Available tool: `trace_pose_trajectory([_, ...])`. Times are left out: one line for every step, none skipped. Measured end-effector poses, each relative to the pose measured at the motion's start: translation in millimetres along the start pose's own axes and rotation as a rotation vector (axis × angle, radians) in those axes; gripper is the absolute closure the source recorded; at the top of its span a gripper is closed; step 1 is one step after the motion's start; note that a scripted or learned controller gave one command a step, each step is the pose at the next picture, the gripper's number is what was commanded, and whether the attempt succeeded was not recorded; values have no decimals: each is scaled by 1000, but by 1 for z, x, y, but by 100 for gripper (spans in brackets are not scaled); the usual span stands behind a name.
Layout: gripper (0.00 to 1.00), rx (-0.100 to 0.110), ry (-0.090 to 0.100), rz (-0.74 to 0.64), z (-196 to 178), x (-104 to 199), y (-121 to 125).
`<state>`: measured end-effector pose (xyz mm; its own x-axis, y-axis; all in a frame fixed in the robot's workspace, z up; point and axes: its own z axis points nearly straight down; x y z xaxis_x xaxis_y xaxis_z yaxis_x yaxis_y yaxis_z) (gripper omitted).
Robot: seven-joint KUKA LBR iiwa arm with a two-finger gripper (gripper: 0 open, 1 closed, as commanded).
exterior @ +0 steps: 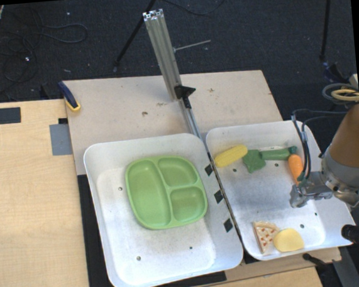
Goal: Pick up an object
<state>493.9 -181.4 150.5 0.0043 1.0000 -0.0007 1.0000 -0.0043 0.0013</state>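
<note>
The right bin (266,251) holds a yellow corn cob (230,155) at its far left. A green spatula-like toy (266,158) lies beside the corn cob, and an orange carrot (295,166) sits at the far right. A pizza slice (265,235) and a yellow round piece (289,241) rest near the front edge. My gripper (302,195) hangs low over the right side of this bin, just below the carrot's near end and apart from the pizza slice. Nothing visible is lifted off the bin floor.
The left bin (114,253) holds a green divided plate (166,191). A metal post (164,53) rises behind the bins, with a rod running down between them. The arm's orange band (349,136) and grey wrist crowd the right bin's right wall.
</note>
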Motion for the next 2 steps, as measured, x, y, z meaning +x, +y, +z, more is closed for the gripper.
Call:
trace_pose_trajectory([100,-3,-1,-5,-63,-3,-2])
trace_pose_trajectory([100,-3,-1,-6,-125,-6,3])
